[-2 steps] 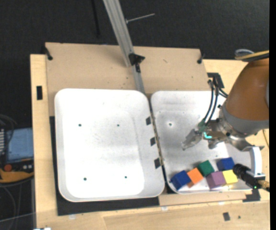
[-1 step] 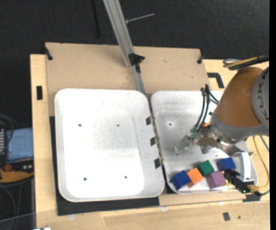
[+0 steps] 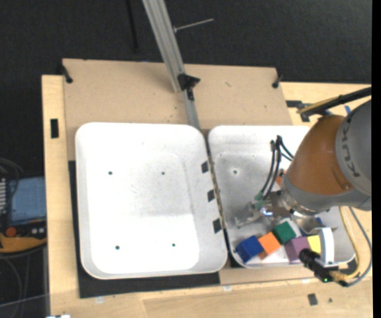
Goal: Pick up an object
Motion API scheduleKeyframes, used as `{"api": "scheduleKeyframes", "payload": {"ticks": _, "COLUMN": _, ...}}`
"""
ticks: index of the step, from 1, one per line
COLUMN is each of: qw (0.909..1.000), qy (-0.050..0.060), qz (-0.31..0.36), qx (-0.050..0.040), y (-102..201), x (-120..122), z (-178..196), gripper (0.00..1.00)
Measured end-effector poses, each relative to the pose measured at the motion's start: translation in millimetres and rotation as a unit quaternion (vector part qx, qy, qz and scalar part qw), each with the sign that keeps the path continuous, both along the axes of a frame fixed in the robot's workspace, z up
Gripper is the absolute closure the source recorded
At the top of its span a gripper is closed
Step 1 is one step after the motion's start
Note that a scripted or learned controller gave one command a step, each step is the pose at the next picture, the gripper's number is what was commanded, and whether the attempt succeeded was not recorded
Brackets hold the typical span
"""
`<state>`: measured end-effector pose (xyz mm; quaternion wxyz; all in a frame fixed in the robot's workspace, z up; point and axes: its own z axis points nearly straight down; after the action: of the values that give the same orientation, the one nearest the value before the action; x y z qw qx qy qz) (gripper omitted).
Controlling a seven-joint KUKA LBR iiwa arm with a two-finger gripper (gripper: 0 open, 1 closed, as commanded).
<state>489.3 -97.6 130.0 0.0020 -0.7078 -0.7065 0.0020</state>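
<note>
Tabletop (image 3: pixel 256 78) clutter sits low in the right white plastic bin (image 3: pixel 243 151); your tool (image 3: pixel 270 211), grip state unreadable, hovers above the orange block (image 3: pixel 269 243); descend squarely.

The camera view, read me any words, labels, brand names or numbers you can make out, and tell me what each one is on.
"KU": dark letters running down the grey arm beside the orange band; the rest of the word is cut off.
The device with a blue panel left of the bench may carry markings, but they are too small and blurred to read.
The coloured blocks in the right bin show no readable text.
</note>
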Motion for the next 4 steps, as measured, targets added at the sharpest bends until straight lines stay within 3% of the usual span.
{"api": "scheduleKeyframes", "payload": {"ticks": 1, "qw": 1.0, "qy": -0.004, "qz": 0.0, "qx": -0.0006, "y": -1, "x": 1, "z": -32, "gripper": 0.0}}
{"api": "scheduleKeyframes", "payload": {"ticks": 2, "qw": 1.0, "qy": -0.007, "qz": -0.004, "qx": -0.0004, "y": -2, "x": 3, "z": -21, "gripper": 1.0}}
{"api": "scheduleKeyframes", "payload": {"ticks": 4, "qw": 1.0, "qy": -0.007, "qz": 0.003, "qx": -0.0007, "y": -1, "x": 1, "z": 78, "gripper": 1.0}}
